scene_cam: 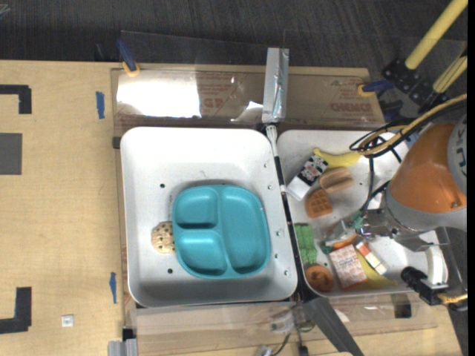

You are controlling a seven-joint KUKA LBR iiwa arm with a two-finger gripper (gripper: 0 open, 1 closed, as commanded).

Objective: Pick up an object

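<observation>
Several items crowd the right bin [386,291] beneath the claw [364,225] — its opening cannot be told — so a descent may snag two.

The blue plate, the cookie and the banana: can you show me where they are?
blue plate [220,229]: camera view, on the ridge between its compartments.
cookie [162,236]: camera view, on its speckled top, beside the plate's left edge.
banana [334,156]: camera view, on its yellow middle, in the right bin.

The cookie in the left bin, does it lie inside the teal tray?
No, the cookie lies on the bin floor, against the left edge of the teal tray.
</observation>
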